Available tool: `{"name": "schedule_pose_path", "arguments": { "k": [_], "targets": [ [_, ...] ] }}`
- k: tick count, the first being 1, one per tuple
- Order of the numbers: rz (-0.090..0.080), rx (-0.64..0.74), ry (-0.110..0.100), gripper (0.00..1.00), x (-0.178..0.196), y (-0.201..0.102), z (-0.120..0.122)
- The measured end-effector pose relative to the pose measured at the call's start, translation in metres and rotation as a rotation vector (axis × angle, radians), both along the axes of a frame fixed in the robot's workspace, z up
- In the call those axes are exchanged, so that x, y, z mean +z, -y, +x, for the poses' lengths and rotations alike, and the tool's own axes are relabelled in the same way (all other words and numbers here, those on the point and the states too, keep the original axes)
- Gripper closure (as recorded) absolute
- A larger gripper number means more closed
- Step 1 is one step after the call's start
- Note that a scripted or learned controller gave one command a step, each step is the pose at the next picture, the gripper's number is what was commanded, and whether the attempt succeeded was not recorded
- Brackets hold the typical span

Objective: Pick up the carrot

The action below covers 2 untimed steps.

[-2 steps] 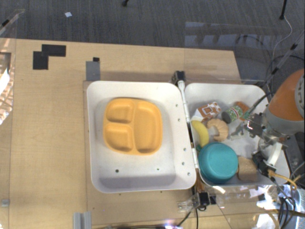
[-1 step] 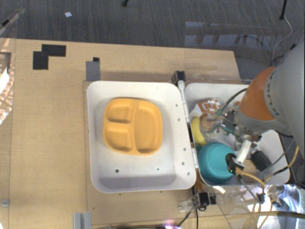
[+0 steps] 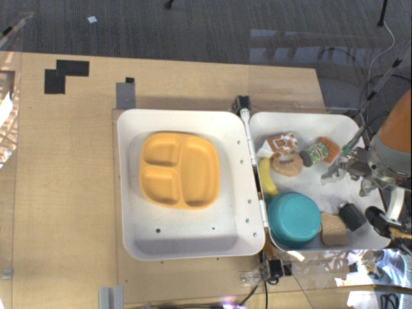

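Observation:
The carrot [image 3: 329, 147], a short orange piece, lies in the back part of the right bin [image 3: 341, 120], touching a green can [image 3: 314, 153] on its left. My gripper [image 3: 336, 170] hangs over the right bin just in front of the carrot and a little to its right, with its metal tips pointing left. Nothing is visibly held in it. The grey arm with its orange band [image 3: 394, 134] comes in from the right edge.
The right bin also holds a brown-and-white packet [image 3: 283, 141], a round tan bun [image 3: 287, 165], a banana [image 3: 266, 176] along the left wall, a teal bowl [image 3: 294, 219] and a tan block [image 3: 333, 229]. A yellow divided plate [image 3: 179, 170] lies in the left bin [image 3: 132, 230].

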<state>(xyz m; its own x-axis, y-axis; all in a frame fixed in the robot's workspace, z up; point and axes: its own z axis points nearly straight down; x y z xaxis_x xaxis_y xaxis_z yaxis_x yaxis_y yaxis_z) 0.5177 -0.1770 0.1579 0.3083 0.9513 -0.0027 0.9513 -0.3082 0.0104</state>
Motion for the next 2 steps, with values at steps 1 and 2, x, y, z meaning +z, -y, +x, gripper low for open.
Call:
{"name": "schedule_pose_path", "arguments": {
  "k": [1, 2],
  "targets": [
    [0.008, 0.022, -0.006, 0.00, -0.016, -0.057, -0.008],
    [0.000, 0.189, -0.003, 0.00, 0.016, 0.011, 0.015]
  ]
}}
